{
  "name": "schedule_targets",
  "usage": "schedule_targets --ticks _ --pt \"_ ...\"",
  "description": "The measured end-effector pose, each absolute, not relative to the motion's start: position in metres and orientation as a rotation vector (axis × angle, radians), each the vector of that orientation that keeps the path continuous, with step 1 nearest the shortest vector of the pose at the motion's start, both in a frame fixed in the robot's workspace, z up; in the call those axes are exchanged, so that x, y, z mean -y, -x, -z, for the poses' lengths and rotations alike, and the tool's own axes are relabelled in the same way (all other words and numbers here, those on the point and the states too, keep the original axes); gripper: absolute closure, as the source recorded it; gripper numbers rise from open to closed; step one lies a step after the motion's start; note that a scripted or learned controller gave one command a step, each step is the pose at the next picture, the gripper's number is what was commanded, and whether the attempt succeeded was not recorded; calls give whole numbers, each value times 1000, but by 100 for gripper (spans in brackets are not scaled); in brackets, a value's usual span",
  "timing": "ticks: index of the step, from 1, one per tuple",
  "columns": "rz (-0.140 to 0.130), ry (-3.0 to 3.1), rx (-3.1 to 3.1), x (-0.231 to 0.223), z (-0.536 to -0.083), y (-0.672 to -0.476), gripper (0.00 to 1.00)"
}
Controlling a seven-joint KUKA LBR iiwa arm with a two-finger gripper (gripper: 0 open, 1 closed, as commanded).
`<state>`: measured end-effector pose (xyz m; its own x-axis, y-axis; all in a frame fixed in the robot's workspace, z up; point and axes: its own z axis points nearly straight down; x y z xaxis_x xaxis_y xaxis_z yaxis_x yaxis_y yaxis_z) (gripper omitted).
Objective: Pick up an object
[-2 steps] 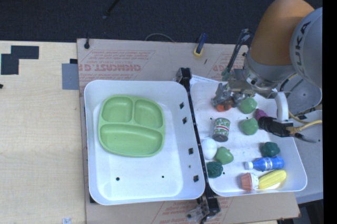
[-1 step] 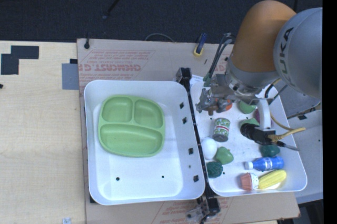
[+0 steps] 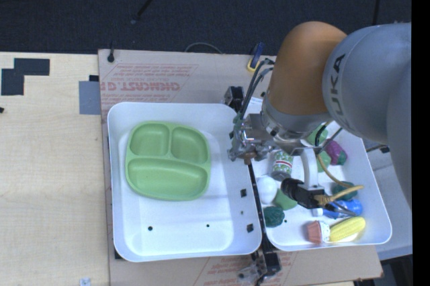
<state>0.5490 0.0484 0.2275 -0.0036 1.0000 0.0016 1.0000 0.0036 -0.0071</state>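
The grey arm hangs over the right bin of small toys; a green divided plate lies in the left bin.

Two bins sit side by side on the desk, touching along their inner walls. In the left bin a divided plate lies toward its far left part. Over in the right bin, things crowd together: a small can stands near the far left, a round lump sits nearer, by the left wall, and a corn cob lies at the near right with a small block just left of it. The arm hangs over the right bin's far half, reaching in from the right.
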Motion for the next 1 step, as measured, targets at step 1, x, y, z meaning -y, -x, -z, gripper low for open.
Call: schedule_targets --ticks 1 --pt "-4 2213 2223 -101 -234 -531 100"
